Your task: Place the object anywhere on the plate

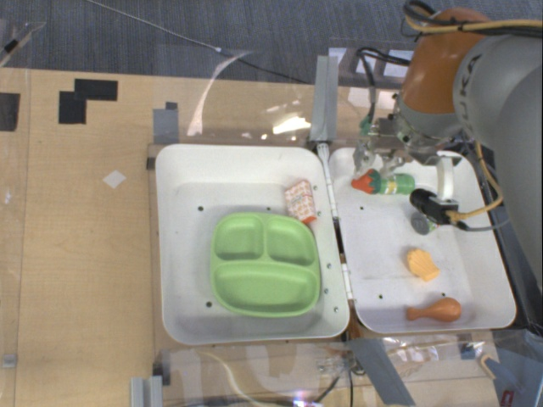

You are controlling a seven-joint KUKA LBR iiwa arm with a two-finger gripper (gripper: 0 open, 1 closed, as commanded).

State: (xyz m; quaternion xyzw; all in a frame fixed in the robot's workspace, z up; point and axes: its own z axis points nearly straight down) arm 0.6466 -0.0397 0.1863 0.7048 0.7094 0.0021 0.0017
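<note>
Green divided plate [265,264] lies in the left bin [182,227]; the arm's gripper [379,164] hangs over the right bin [382,278].

A small red-and-white packet [299,200] rests just beside the plate's far right corner, touching its rim. Under the gripper lies a green bottle-like toy with a red end [386,183]; whether the fingers are parted or have hold of it cannot be told. Nearer in that bin sit a yellow chunk [422,264] and, near the front wall, a brown drumstick [435,311], apart from each other on the wooden tabletop's [76,253] bins.
</note>
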